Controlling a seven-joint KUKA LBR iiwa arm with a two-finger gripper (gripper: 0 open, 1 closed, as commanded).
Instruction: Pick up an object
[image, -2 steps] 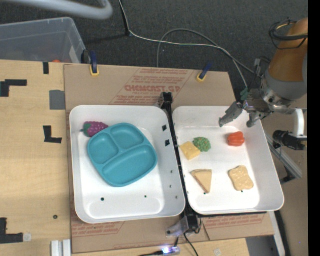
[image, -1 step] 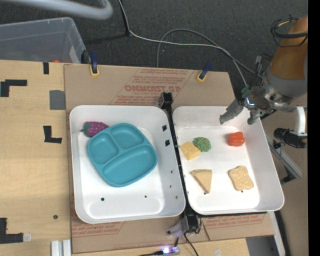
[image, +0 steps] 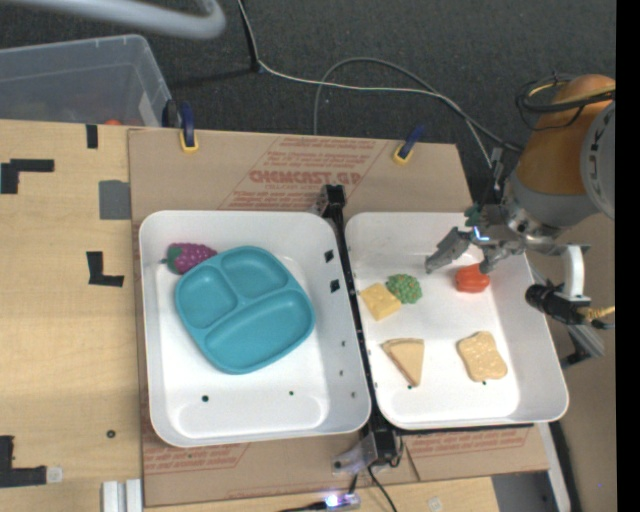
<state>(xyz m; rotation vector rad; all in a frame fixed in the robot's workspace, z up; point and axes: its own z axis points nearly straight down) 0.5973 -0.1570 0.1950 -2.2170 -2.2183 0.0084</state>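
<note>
My gripper (image: 462, 262) hangs over the back of the right bin (image: 540, 400), open, with nothing between its fingers. One finger (image: 440, 258) points left toward the green broccoli piece (image: 404, 289); the other finger sits just above a red tomato-like piece (image: 473, 280). A yellow cheese block (image: 379, 300) lies beside the broccoli. A tan bread wedge (image: 406, 358) and a tan cracker-like slice (image: 482, 357) lie nearer the front of the same bin.
The left bin (image: 250, 410) holds a teal divided plate (image: 245, 307) and a purple grape bunch (image: 188, 256) at its back left. A black divider (image: 345, 290) separates the bins. A clear plastic tub (image: 80, 80) stands at the far left back.
</note>
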